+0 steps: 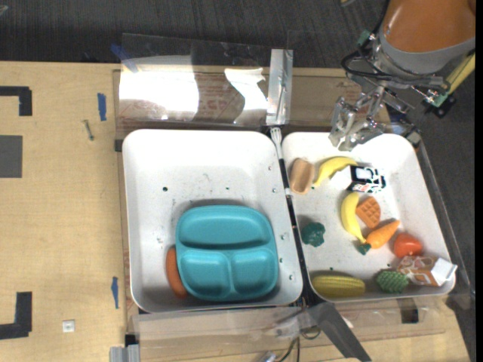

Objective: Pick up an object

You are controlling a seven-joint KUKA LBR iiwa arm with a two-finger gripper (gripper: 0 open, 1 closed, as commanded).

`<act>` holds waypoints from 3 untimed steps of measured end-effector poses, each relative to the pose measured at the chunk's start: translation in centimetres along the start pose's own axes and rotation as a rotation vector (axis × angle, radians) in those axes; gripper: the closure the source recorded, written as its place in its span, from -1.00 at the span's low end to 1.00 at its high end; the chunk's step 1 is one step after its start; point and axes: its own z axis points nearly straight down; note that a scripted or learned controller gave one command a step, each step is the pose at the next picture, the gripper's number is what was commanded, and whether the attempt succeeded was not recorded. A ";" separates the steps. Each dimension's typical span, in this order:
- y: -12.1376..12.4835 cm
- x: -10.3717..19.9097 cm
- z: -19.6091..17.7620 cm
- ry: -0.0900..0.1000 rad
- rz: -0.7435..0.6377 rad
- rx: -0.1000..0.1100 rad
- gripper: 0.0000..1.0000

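So the gripper [353, 132] hangs over the upper rim of the right bin [434, 202], fingers spread a bit, nothing between them. Closest grab looks like the banana [332, 169], just below and slightly left of it in the frame, long axis running roughly left-right with a curve. The bread roll [301, 175] sits right beside it. The teal tray [226, 251] is off in the left bin [151, 172].

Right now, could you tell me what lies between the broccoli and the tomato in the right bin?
In the camera view, between the broccoli and the tomato lie a banana and a carrot.
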 end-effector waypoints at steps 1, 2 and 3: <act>-0.1 -0.3 -1.4 -0.011 0.003 0.009 1.00; -4.0 0.9 0.2 -0.001 -0.138 0.002 1.00; 0.6 -2.1 6.1 0.003 -0.277 -0.006 1.00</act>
